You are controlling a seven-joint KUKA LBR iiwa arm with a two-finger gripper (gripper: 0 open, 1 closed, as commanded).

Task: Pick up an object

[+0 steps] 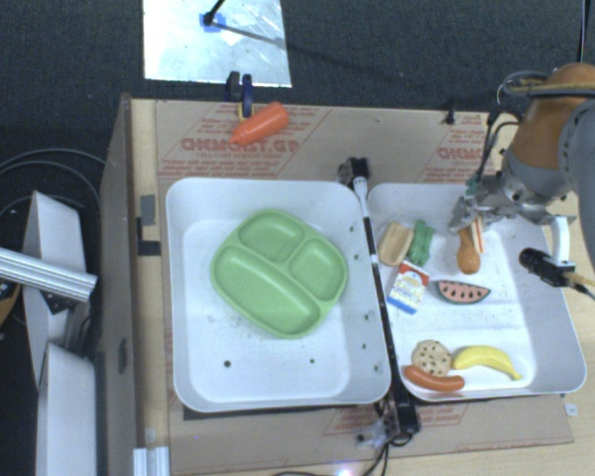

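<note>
Hot dog toy (468,249) is lying partly covered beneath our gripper (473,216); we are unable to judge if it is clenched or released.

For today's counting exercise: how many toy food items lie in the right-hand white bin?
7: tan bread roll, green vegetable, brown hot dog under the end effector, small carton, watermelon slice, cookie, yellow banana. A red sausage makes 8.

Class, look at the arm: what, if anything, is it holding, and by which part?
It cannot be told: the end effector sits over the upper end of the orange-brown hot dog, hiding any grip.
</note>
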